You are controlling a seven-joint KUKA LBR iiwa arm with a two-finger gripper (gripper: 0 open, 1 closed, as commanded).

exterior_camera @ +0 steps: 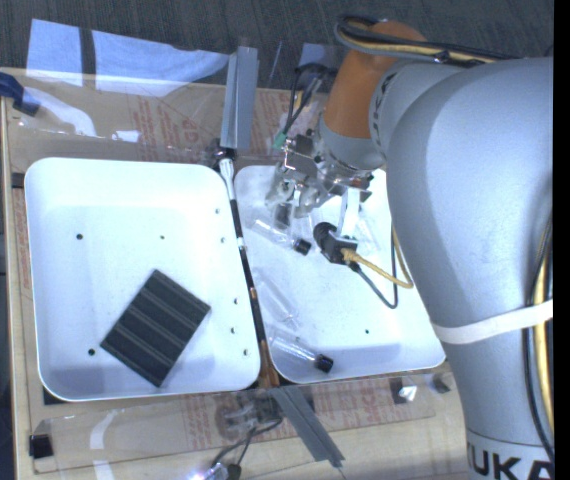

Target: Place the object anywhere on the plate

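White left bin [55,193], dark ribbed rectangular plate [156,326], lying tilted

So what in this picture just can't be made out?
- Gripper, camera view: the wrist hardware clutters it, so what it is doing is unclear.
- Clear tube-like objects in the right bin: transparent and small, so their exact shape is uncertain.
- Right bin's right side: covered by the grey arm.
- Dark ribbed plate in the left bin: its material is unclear.

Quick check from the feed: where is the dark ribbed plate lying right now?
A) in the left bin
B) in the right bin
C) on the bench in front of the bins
A: the dark ribbed plate lies flat in the left bin, toward its near side.
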